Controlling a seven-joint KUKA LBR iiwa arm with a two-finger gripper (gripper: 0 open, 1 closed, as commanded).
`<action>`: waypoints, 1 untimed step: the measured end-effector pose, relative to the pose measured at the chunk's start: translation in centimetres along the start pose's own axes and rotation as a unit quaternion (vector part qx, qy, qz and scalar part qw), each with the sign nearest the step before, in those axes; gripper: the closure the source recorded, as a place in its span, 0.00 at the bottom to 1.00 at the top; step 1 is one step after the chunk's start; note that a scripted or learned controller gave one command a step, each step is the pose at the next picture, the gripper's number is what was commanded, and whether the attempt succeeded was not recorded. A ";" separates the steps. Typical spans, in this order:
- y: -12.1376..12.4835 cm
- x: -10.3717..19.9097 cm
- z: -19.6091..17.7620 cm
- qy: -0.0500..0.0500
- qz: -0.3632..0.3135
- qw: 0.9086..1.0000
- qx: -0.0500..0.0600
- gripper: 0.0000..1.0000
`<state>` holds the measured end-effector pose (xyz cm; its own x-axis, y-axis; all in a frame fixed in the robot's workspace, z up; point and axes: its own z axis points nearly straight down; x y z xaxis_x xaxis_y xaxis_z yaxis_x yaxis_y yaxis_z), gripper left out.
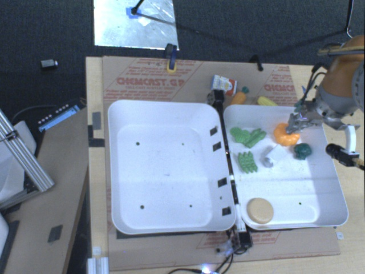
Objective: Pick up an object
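Over at the right, the gripper (pixel 295 123) sits low on the orange toy (pixel 283 135) in the right bin (pixel 328 201); whether it's clamped I can't tell.

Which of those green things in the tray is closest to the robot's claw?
The small dark green lump, right beside the orange piece under the gripper; the two lighter green ones lie farther left.

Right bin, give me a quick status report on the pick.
Tool low over right bin, at orange object. Grasp unconfirmed. Dark green object close beside it, crowding the pick.
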<state>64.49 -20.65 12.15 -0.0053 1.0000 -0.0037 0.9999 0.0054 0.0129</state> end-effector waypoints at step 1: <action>-1.2 2.0 0.9 -0.001 0.001 1.000 -0.005 1.00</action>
<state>63.32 -18.69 11.27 -0.0030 1.0000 -0.0064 0.9997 0.0032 0.0224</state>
